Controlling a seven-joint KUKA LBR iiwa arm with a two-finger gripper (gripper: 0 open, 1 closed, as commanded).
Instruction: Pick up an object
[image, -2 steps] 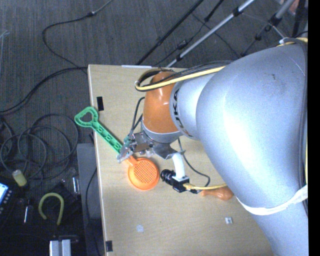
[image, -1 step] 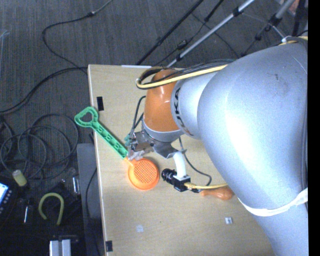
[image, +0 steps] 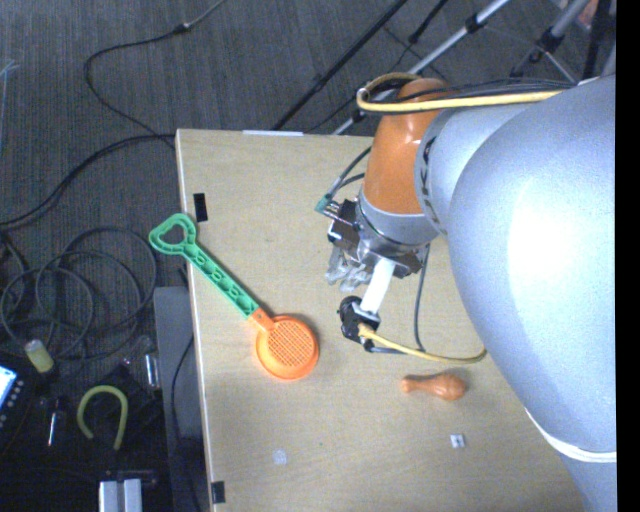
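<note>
A toy sieve lies on the tan bench surface (image: 250, 180), its green handle (image: 210, 268) running from upper left down to an orange mesh head (image: 287, 347). A small orange drumstick-shaped piece (image: 436, 385) rests lower right of it. My gripper (image: 347, 268) hangs below the orange wrist band (image: 398, 160), over bare surface to the right of the sieve's handle and above its head. I see nothing held in it. A black and white attachment (image: 358, 316) with a yellow cable (image: 430, 353) hangs beside it.
The large grey arm body (image: 540, 250) covers the right side of the bench. The bench's left edge (image: 188, 300) drops to a dark floor with coiled cables (image: 60, 290). A tiny white scrap (image: 457, 440) lies near the front.
</note>
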